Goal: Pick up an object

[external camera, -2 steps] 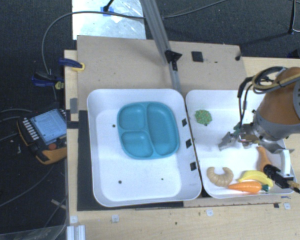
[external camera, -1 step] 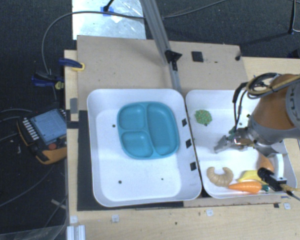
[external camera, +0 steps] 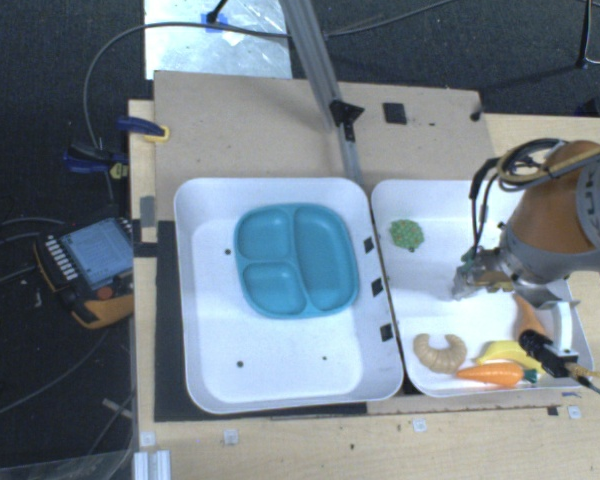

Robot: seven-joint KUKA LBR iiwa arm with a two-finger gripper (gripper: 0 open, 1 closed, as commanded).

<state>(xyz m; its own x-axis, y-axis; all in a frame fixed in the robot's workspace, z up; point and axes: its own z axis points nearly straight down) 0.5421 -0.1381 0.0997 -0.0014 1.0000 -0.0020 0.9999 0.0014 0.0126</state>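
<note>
Left bin (external camera: 205, 368) carries a blue divided plate (external camera: 297, 260), three compartments, sitting square in the middle; rigid and flat, with little for two fingers to take except the raised rim. Right bin (external camera: 430, 200) holds the small stuff. Green broccoli piece (external camera: 407, 234) lies alone toward the far left corner, well apart from everything else; looks light, bumpy and stiff, probably a plastic toy, best pinched across its round head. Along the near wall: a tan croissant (external camera: 440, 352), curved, likely light and hard-skinned, graspable across the thick middle of its arc; just beside it an orange carrot (external camera: 492, 373), smooth and tapered, apt to slip or roll unless gripped across the fat end; a yellow banana (external camera: 507, 351) touching behind the carrot, crowded. Claw (external camera: 470, 283) hangs low over bare bin floor between the broccoli and the croissant, at the end of the grey arm (external camera: 560, 230); too small and dark to tell its spread, and nothing visible in it. Broccoli looks the cleanest pick, judging by clearance.
</note>
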